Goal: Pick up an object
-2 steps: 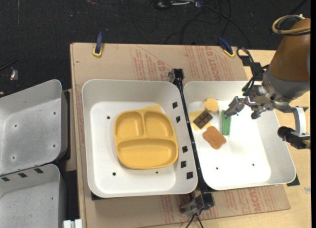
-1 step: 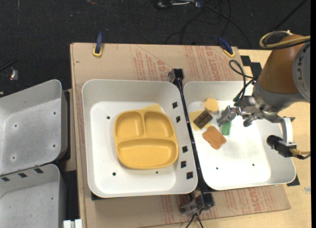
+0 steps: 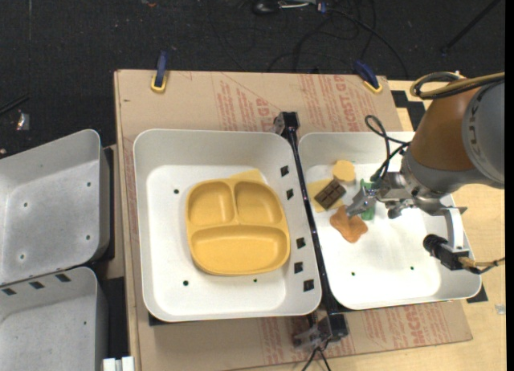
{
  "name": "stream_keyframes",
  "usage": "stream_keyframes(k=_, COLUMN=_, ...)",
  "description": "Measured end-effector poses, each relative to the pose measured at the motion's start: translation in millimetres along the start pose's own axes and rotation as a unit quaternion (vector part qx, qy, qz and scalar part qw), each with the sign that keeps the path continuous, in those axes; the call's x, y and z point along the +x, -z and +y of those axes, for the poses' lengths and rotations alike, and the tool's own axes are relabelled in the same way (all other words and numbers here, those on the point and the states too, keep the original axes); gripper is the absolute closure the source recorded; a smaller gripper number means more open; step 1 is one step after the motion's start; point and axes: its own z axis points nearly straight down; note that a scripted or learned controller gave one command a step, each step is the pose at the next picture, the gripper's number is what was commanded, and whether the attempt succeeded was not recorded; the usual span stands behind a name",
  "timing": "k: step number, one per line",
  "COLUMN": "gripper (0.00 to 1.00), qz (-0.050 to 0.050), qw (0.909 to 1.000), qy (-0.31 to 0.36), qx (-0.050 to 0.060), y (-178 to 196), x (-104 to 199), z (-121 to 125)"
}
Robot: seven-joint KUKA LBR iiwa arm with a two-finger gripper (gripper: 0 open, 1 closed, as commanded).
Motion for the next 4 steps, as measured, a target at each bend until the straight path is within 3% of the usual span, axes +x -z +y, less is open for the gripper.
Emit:
stream_keyframes(k=1, gripper=1.00, qz=0.000, qw=1.0000, qy=0.000, qx=-0.002, y=13, x=0, z=1)
stream_keyframes(k=3, gripper=1.00, qz=-0.001, qw=1.0000, qy=0.002, qx=-0.004, y=110, x=0, z=14)
stream_keyframes(k=4, gripper=1.00, qz=0.001, qw=1.0000, qy=0.004, qx=-0.002, y=119, x=50, z=5)
